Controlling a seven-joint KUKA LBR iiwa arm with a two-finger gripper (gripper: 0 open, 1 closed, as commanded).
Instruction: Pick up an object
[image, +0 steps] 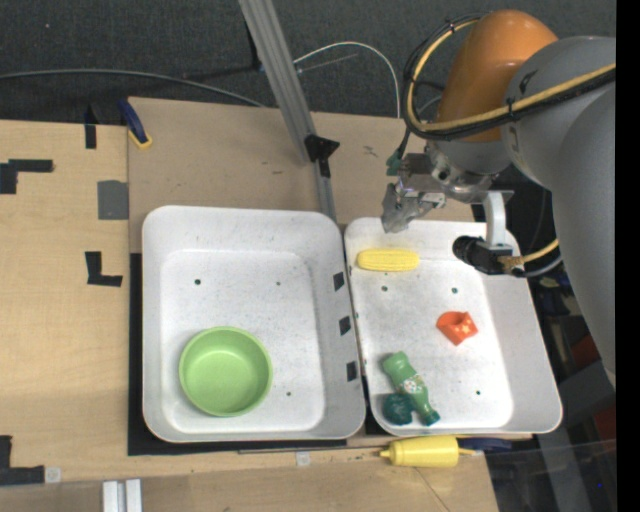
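Observation:
The gripper (397, 217) hangs over the far left corner of the right bin (520, 385), just above and beyond a yellow corn cob (387, 261) lying at the bin's far edge. Nothing shows between the fingers. Further forward in the same bin lie a small orange-red block (456, 326) and a green bottle (408, 380) with a teal piece (398, 407) beside it.
The left bin (165, 245) holds a green bowl (225, 371) near its front. A yellow object (423, 452) lies on the bench outside the right bin's front rim. A grey metal post (290, 85) slants up behind the bins. Cables loop around the arm.

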